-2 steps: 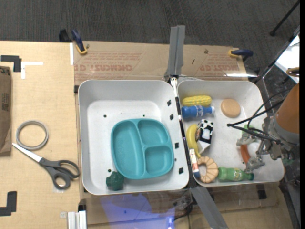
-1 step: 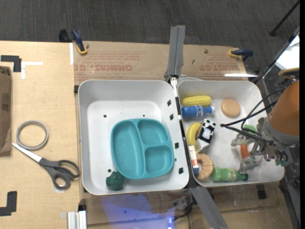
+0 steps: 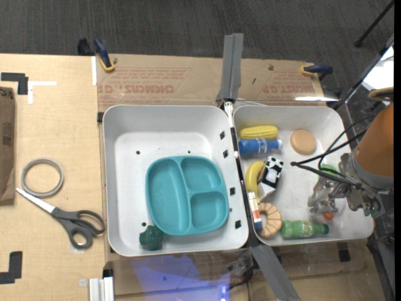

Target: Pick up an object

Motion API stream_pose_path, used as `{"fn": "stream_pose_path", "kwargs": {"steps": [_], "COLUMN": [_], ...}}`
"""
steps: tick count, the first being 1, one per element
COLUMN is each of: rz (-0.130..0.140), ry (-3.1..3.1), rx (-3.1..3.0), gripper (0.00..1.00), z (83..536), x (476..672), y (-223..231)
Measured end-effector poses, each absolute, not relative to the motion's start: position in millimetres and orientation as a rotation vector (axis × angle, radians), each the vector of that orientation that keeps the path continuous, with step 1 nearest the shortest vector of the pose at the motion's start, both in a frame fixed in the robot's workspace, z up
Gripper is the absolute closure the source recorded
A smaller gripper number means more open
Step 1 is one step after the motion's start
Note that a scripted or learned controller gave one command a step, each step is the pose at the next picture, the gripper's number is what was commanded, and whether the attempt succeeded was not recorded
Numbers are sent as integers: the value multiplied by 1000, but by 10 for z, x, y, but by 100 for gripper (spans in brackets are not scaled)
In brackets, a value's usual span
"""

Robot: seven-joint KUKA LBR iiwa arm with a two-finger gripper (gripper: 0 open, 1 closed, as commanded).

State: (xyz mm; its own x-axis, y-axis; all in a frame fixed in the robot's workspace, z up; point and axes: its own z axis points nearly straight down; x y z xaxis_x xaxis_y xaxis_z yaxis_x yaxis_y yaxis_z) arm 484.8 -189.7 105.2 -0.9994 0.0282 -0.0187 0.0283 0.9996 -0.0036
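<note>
Our gripper (image 3: 321, 200) hangs low over the right bin (image 3: 326, 116), among the toys.

We see the arm (image 3: 376, 162) reaching in from the right, its metal fingers (image 3: 315, 198) pointing down near the bin's front right part; we cannot tell whether they are open or closed, and nothing shows between them. Just below them lies a green bottle (image 3: 302, 229) on its side against the front wall, with a ring-shaped pastry (image 3: 271, 220) touching its left end. Further left we find a banana (image 3: 253, 175) beside a black-and-white toy (image 3: 271, 171). Toward the back lie a corn cob (image 3: 259, 132), a blue bottle (image 3: 258, 146) just in front of it, and a round tan bun (image 3: 303, 141). In the left bin (image 3: 125, 168) sits a teal divided plate (image 3: 187, 195) with a dark green lump (image 3: 151, 237) at its front corner. On the table (image 3: 44, 105), scissors (image 3: 66, 217) lie near a tape roll (image 3: 42, 177).
</note>
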Motion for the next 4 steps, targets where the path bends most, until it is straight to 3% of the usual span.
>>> {"fn": "stream_pose_path", "kwargs": {"steps": [1,2,3,4], "rz": [-1,1,1,1], "ry": [3136,3137,3137,3138], "rx": [20,-56,51,52], "gripper": [100,100,100,0], "z": [2240,923,1858,1856], "x": [5289,5371,6070,6069], "y": [-2218,-1651,-2098,-2098]}}
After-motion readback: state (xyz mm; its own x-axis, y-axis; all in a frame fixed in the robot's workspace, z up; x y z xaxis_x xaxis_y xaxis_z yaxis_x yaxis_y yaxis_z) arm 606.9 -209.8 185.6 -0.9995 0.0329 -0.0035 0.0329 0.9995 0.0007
